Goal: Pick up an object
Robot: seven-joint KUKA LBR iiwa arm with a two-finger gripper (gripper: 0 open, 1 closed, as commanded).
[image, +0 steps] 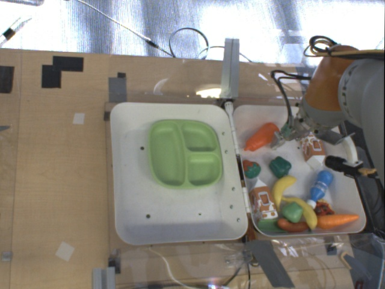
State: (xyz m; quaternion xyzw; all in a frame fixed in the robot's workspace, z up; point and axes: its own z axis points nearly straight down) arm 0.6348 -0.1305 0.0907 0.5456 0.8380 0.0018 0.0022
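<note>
A: Where's the end effector?

B: Low in the right bin, toward its far edge, touching the orange carrot; likely lining up a grasp.

A: Gripping it?

B: Cannot tell. The carrot lies flat on the bin floor.

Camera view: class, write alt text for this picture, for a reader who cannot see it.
A grey robot arm with an orange band reaches from the right, its claw low beside a toy carrot in the right white bin, which holds toy food including a banana. The left white bin holds a green divided plate.
</note>
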